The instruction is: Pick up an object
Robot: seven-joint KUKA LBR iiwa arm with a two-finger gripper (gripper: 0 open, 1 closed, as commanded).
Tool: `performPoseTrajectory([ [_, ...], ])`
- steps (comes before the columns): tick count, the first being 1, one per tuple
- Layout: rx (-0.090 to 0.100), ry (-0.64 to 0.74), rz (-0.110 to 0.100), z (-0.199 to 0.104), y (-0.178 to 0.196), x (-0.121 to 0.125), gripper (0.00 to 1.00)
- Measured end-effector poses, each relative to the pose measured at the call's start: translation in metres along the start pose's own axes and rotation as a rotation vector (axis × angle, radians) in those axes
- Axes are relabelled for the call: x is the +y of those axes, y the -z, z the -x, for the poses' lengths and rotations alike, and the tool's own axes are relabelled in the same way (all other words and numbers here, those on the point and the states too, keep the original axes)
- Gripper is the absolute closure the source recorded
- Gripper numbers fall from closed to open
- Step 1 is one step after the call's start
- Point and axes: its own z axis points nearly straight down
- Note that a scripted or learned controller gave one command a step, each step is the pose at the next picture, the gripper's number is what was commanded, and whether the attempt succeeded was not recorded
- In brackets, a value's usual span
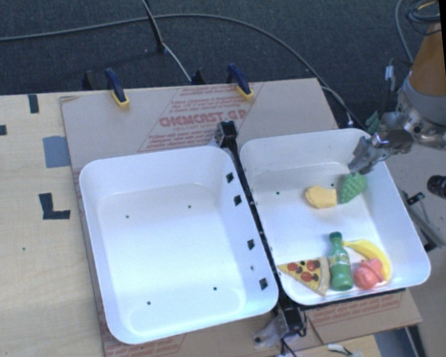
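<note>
Green knobbly toy vegetable (353, 186) hangs below gripper (361, 161), fingers' state unclear, over right white shallow bin (284, 155); yellow lump (321, 197) at its 9 o'clock.

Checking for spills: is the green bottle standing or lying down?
Lying down. The green bottle rests flat on the right bin's floor between the pizza slice and banana.

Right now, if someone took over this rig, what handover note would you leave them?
Gripper: over the right bin's far right side, just above the green toy; grip not readable.
Right bin: green toy touching the yellow piece; pizza slice, green bottle, banana and pink fruit along the near edge.
Done: nothing visibly lifted.
Left: secure one object and raise it.
</note>
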Motion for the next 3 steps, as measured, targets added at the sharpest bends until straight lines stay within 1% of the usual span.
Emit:
performPoseTrajectory([
  [1, 0.001, 0.001, -0.001, -0.052, -0.016, -0.002, 1.00],
  [2, 0.000, 0.001, 0.000, -0.097, -0.015, -0.001, 1.00],
  [3, 0.000, 0.001, -0.002, -0.147, -0.033, 0.005, 1.00],
])
